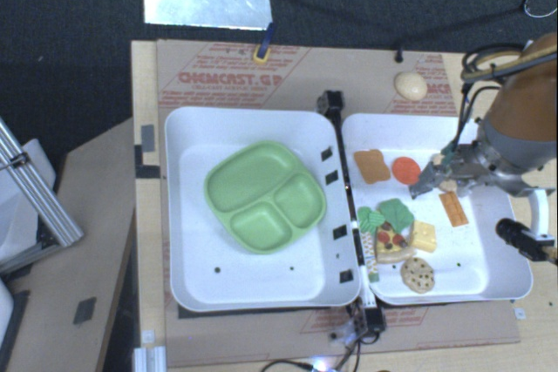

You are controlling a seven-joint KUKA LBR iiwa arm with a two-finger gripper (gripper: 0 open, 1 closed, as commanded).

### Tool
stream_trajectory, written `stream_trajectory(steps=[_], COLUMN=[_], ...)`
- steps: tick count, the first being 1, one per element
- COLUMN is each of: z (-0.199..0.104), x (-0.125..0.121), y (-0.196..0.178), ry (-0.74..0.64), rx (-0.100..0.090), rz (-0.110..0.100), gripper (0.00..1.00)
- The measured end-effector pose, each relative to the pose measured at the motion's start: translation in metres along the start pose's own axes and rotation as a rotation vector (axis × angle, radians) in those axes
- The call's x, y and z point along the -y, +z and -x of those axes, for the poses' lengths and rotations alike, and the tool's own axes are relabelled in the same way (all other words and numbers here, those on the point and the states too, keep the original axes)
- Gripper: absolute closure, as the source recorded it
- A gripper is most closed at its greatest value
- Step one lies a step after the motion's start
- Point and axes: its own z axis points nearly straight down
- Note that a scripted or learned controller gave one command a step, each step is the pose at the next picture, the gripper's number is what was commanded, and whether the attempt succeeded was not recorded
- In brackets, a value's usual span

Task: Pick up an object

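Down at the near edge of the right bin point(514, 279) a cookie point(418, 274) lies by the front wall, with a pizza slice point(391, 245) just beyond it toward the divider and a yellow cheese block point(424, 236) beside that. A green leafy piece point(394, 213) sits next, touching the pizza. Further back, an orange stick point(452, 209) lies toward the bin's right side, and past it a red round piece point(405, 169) and a toast slice point(372, 166) rest side by side in the far half. Any of these would serve for the pick; none is lifted, all lie flat on the bin floor. The left bin point(187, 187) carries a green divided plate point(265, 196) in its middle. Beyond the bins, on the far right part of the worktop point(349, 70), an egg point(411, 85) sits alone.

The task looks barely begun: nothing is between the fingers, so the grasp itself is all left to do.

The arm point(523, 113) comes in from the right, its wrist bent down over the right bin's far half. The end effector point(433, 180) hangs just right of the red piece and above the stick's far end, tips pointing toward the divider. I cannot tell whether it is spread or closed from here; it carries nothing that I can see.
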Motion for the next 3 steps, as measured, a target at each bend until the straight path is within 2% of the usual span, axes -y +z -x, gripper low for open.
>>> stream_trajectory(steps=[1, 2, 3], z=[0.0, 0.0, 0.001], x=[-0.003, 0.001, -0.002], y=[-0.006, 0.036, 0.099], ry=[-0.003, 0.0, 0.0], rx=[0.002, 0.002, 0.002], rz=[0.012, 0.009, 0.01], gripper=[0.0, 0.0, 0.0])
